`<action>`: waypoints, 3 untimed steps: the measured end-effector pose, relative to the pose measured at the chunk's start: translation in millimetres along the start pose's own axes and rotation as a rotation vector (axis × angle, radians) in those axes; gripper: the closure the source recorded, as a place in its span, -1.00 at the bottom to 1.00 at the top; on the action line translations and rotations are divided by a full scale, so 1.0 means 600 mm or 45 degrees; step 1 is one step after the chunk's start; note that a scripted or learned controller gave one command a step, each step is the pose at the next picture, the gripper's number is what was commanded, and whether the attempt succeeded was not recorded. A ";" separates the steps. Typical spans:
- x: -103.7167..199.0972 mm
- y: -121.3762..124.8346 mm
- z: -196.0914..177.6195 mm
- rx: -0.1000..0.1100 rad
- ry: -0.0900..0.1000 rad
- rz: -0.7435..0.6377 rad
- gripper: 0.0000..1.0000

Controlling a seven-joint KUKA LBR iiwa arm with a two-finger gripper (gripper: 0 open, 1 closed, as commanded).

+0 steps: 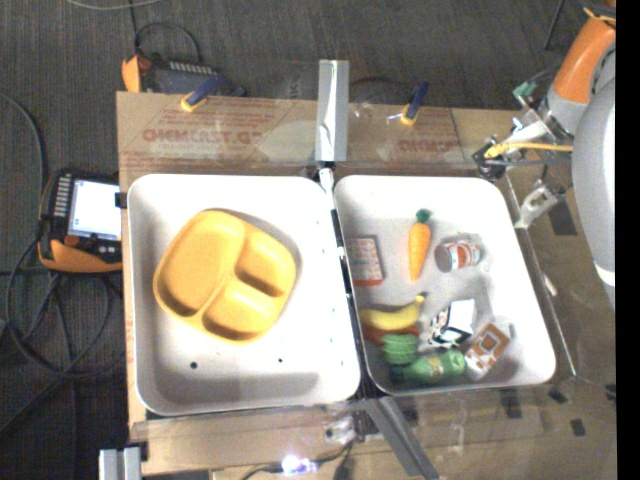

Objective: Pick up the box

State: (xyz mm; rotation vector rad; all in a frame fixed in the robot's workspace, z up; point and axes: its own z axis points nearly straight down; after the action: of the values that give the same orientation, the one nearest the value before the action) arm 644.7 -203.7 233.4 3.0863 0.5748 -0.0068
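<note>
Lying flat by the right bin's [520,230] left wall, beside the carrot [419,247], the box [364,260] looked light, stiff and thin, best pinched across its narrow sides, while the arm [590,118] waited well apart.

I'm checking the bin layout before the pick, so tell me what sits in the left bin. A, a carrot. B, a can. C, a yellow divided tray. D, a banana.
C: the yellow divided tray lies alone in the left bin, while the carrot, banana and can all lie in the right bin.
</note>
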 end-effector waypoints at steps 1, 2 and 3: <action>0.000 -0.001 0.001 0.001 -0.002 -0.001 -1.00; -0.208 -0.054 -0.118 0.003 -0.001 0.012 -1.00; -0.145 -0.020 -0.137 0.001 -0.001 -0.163 -1.00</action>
State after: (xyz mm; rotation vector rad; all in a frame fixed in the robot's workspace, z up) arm 559.7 -223.7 315.9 3.0440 0.7708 -0.0079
